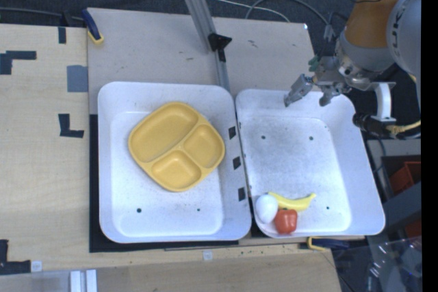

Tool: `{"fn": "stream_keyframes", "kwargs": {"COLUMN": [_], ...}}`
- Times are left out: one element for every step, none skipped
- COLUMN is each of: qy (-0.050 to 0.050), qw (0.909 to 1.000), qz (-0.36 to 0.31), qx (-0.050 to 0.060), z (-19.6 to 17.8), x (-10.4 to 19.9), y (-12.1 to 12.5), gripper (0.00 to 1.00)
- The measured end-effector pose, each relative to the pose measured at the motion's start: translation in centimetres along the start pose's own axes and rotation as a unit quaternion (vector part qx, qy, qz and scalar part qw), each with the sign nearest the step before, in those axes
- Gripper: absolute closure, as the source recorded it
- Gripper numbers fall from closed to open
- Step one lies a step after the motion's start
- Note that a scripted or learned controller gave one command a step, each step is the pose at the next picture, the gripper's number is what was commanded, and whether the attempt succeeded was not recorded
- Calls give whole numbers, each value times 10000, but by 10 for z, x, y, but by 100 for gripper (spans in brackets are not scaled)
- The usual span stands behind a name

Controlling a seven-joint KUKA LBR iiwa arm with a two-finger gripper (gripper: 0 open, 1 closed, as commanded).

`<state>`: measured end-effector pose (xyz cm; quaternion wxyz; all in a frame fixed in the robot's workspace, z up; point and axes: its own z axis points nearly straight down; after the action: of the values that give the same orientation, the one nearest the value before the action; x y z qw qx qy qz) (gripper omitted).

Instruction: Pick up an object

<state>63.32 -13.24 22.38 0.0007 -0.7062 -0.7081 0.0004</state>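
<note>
Worktop of pale wood (41,147), carrying two shallow white bins side by side, dark floor beyond its far edge.

Pincer (311,92): at the far edge of the right bin (301,147), fingers spread apart, nothing between them. Grey arm (383,17) with an orange band behind it, reaching in from the right.

Right bin: bare, speckled floor under the pincer. Three small items bunched in its near left corner, well apart from the pincer:
- banana (295,201), yellow, short, curved, lying flat.
- white egg-shaped piece (265,208), smooth and rounded, touching the banana's left end.
- red piece (287,220), small, glossy, perhaps a pepper or tomato, just near of the banana and touching the white piece.

Handling, as a judgement: all three look like light, stiff toy food. The banana offers the best hold, across its narrow middle. The white and red pieces are rounded and likely slippery; a grip should straddle the widest part. Crowding against the bin wall leaves little finger room.

Left bin (109,174): yellow plate (176,146) with three compartments, turned at an angle, flat and wide, best taken by its rim.

Far side: metal pole (195,0) slanting up from between the bins.
</note>
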Motion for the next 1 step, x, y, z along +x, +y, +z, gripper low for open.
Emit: {"fn": "stream_keyframes", "kwargs": {"qy": [-1], "qw": [10000], "qz": [-1], "qx": [0], "z": [0], "x": [0], "y": [0], "gripper": [0]}}
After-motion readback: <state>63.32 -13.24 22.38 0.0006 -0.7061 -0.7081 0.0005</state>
